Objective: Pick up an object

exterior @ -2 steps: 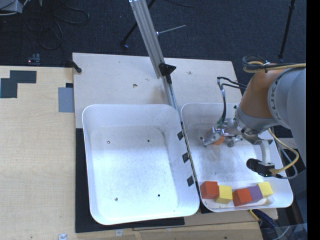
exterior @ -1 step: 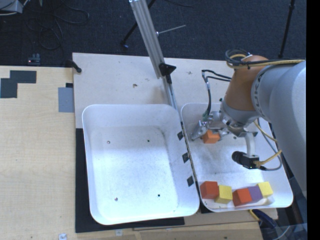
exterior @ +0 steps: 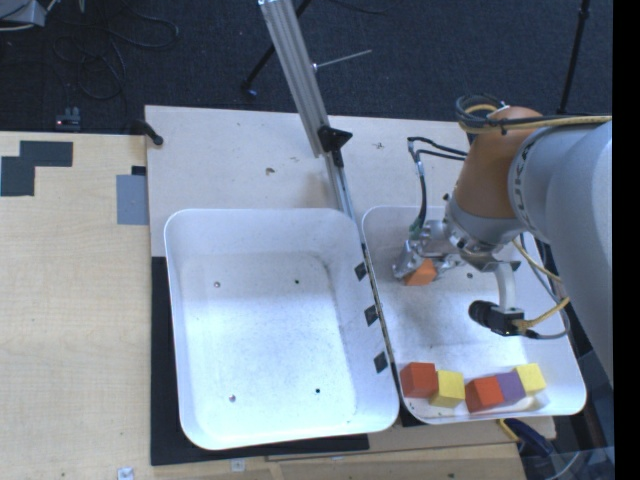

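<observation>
Nearest to us, along the front wall of the right bin (exterior: 560, 400), sits a row of blocks: a red-orange block (exterior: 419, 379) at the end closest to the divider, a yellow block (exterior: 449, 387) touching it, then a second orange block (exterior: 484, 392), a purple block (exterior: 510, 385) and another yellow block (exterior: 531, 376) toward the bin's outer corner. Beyond that row, about mid-bin, we see the gripper (exterior: 421, 267) with a small orange block (exterior: 421, 273) between its fingers, closed on it, apparently just above the bin floor. We judge the grasp made and the lift the step in hand; what comes next calls for a straight rise, keeping the pinch firm, since the block looks caught near the fingertips and could slip. Across the divider from the right bin lies the left bin (exterior: 190, 268), and farther back a slanted metal rail (exterior: 300, 73) rises behind both.
</observation>
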